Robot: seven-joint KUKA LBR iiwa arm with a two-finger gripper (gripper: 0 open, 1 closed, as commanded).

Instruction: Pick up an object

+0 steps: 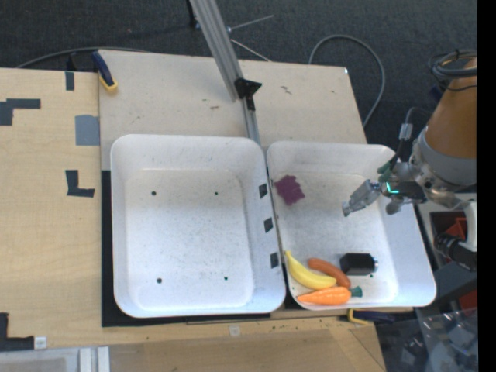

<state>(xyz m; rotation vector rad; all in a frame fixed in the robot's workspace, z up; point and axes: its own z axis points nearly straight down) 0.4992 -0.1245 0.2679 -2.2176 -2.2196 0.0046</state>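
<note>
Dark carpet around a pale bench. From left: left white bin; right white bin with purple piece near its far left, then banana, two carrots and black block close together along near wall. Gripper above right bin's middle, well apart from all, nothing between fingers; spread or pressed together, cannot tell.

No text, label, brand, number or sign can be read anywhere in the camera view.
</note>
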